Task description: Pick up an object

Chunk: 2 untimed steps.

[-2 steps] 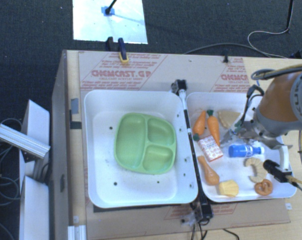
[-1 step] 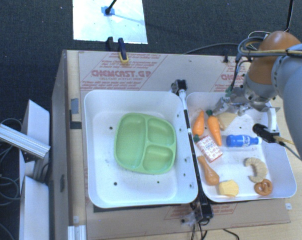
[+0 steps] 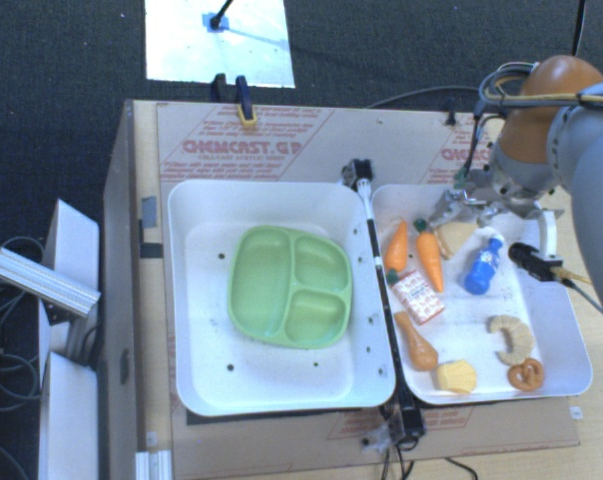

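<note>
The grey arm enters from the right, its orange band sitting just above and behind the wrist. Below that band the wrist angles down and to the left, ending in the gripper, which hangs low with its metal fingers pointing down and leftward, too small to judge their spacing

Both white bins look like smooth plastic, green divided plate matte plastic too. Tabletop is printed cardboard, I think. Blue bottle glossy. Floor's dark rough carpet.
</note>
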Tool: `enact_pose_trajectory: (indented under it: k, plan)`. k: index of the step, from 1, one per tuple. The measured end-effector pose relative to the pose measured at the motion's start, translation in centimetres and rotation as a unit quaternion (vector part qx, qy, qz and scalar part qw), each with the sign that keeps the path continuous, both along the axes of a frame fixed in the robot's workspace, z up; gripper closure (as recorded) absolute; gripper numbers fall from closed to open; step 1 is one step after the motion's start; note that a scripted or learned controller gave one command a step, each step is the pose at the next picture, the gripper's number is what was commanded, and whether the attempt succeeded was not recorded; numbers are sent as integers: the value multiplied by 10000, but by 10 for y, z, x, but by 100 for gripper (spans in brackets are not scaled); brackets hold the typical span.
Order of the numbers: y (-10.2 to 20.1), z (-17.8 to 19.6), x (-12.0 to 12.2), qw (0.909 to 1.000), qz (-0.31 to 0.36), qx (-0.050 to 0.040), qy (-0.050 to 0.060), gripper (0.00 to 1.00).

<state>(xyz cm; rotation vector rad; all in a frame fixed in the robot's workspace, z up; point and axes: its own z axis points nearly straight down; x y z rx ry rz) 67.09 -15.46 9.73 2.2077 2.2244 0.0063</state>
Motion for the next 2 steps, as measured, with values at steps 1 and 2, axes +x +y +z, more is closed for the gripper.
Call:
enact_pose_trajectory:
  k: [1, 2]
  plan:
    - [52, 62, -1, 10000, -9, 14, 13, 100]
    - [129, 100, -16, 10000, -8, 24, 23, 100]
